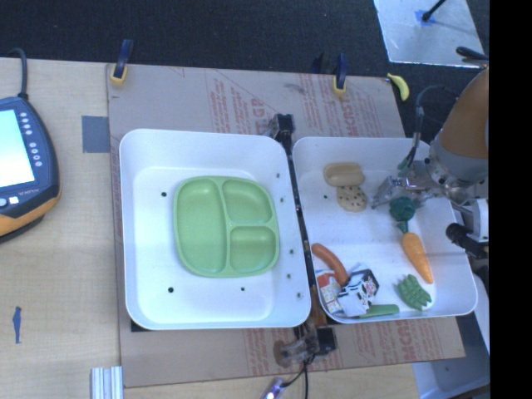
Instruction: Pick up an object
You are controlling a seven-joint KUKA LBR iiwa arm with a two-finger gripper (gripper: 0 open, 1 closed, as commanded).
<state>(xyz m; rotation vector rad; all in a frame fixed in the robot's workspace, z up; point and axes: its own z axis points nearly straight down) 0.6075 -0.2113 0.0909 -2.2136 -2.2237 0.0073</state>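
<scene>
Near the right bin's (465, 306) far wall, carrot (416, 258) lengthwise, tool (402, 196) grip unclear

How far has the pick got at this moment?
Done: the gripper is down in the right bin, by a dark green item. In hand: nothing visibly lifted. Left: grasp and lift; the carrot, cookie and sausage lie untouched.

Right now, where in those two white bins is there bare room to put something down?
Left bin: bare floor rings the green divided plate, widest along its left and near edges. Right bin: a bare patch lies between cookie, sausage and carrot. Its near edge is crowded.
</scene>
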